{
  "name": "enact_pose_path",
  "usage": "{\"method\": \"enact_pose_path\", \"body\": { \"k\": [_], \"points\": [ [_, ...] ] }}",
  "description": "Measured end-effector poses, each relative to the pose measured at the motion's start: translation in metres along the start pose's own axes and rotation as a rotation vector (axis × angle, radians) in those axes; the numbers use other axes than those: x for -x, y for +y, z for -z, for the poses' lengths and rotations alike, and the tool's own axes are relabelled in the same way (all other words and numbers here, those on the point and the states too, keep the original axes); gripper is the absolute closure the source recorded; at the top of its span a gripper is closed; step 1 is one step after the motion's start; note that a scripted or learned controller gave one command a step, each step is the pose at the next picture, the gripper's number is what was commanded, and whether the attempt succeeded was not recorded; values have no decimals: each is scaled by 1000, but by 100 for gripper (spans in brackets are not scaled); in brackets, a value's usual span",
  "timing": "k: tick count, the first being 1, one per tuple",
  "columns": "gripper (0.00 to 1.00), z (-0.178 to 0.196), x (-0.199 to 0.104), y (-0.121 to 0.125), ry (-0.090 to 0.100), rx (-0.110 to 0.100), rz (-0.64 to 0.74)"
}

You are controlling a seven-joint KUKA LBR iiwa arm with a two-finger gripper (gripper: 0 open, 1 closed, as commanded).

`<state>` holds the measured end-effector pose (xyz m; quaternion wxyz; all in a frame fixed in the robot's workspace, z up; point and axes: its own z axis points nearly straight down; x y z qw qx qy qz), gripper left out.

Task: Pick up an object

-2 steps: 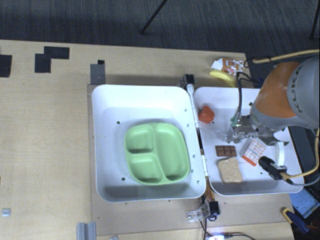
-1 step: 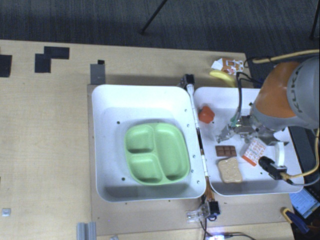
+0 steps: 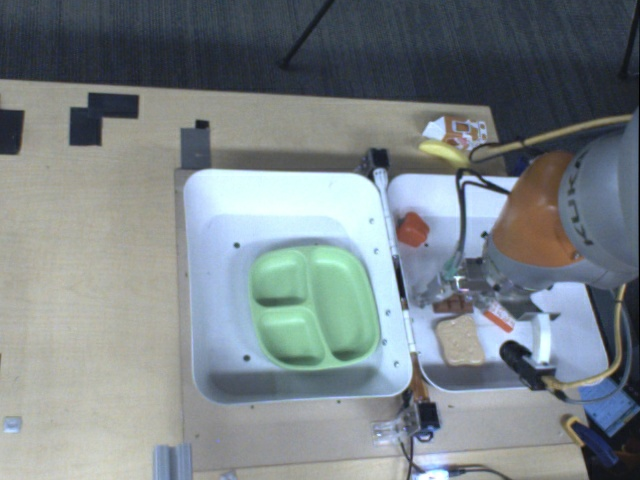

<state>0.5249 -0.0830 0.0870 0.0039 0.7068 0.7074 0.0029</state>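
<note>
1. Camera view: my jaws hang low in the right bin (image 3: 575, 318), under my grey and orange arm (image 3: 560, 218). They are just above the tan sponge (image 3: 460, 342) in the picture. I cannot tell if my jaws are apart or together, because my own wrist hides them.
2. I see nothing between my jaws, so I think the pick is not done yet. The sponge is the closest thing to grab. A small red and white thing (image 3: 497, 317) lies just beside it, and a red block (image 3: 412, 230) sits farther up near the bin's left wall.
3. I could miss. If I come down a little to one side, I might close on air or only pinch a corner of the sponge.
4. The sponge looks soft. It might squash and slip out when I lift.
5. I might catch the small red and white thing too, or bump it away.
6. The sponge sits near the bin's front wall. If I push it, it could jam there, and I could knock the wall.
7. The left bin (image 3: 220, 268) with the green tray (image 3: 315, 303) is well apart, so I think it is safe.
</note>
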Motion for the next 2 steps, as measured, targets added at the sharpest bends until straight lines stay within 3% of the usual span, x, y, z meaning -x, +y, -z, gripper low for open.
{"method": "enact_pose_path", "body": {
  "k": [1, 2],
  "points": [
    [100, 11, 0, 2, 0, 4, 2],
    [100, 98, -58, 58, 3, -6, 4]
  ]
}}
